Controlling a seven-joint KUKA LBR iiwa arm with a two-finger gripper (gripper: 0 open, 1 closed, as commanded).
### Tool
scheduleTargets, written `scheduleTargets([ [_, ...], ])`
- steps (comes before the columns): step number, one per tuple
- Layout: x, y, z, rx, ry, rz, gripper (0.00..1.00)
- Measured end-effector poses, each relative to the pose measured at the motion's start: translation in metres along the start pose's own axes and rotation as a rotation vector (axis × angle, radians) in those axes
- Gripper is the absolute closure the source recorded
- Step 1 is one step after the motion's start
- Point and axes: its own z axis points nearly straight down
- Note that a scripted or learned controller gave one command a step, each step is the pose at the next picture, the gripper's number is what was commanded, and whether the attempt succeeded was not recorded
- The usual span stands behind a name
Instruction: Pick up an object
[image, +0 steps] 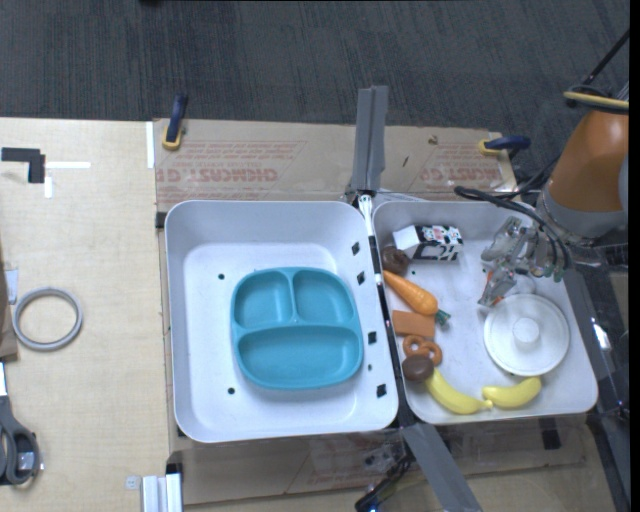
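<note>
Arm: the grey KUKA arm with its orange band entered from the right edge of the frame and reached over the right bin (580, 400).
Gripper: the gripper (497, 285) hung at the upper right of the right bin, just above the rim of the white plate (526, 333); whether its fingers stood wide or narrow could not be told, and nothing showed between them.
Right bin contents: a black-and-white cow-patterned carton (430, 241) lay near the top; below it, along the bin's left side, a carrot (412, 292), a brown block (412, 322), a pretzel (422, 349) and a dark round piece (416, 367); a banana (484, 394) curved along the bottom edge, just below the white plate.
Left bin: the left bin (200, 400) in the middle of the frame carried a blue divided plate (297, 328).
Bench: a grey tape roll (45, 318) lay at the far left, with scissors (18, 450) at the lower left.
Step in hand: judged as the approach, with the gripper low over the bin but no object taken yet.
Likely target: unclear; the white plate's upper rim lay closest, the carton lay a little way to the left.
Next move: it seemed to call for settling on one object, lowering around it, closing, and then lifting to check the hold.
</note>
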Motion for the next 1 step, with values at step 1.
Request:
scheduleTargets([
  [1,-0.002,0.0002,-0.0109,0.001,-0.008,-0.002,1.0],
])
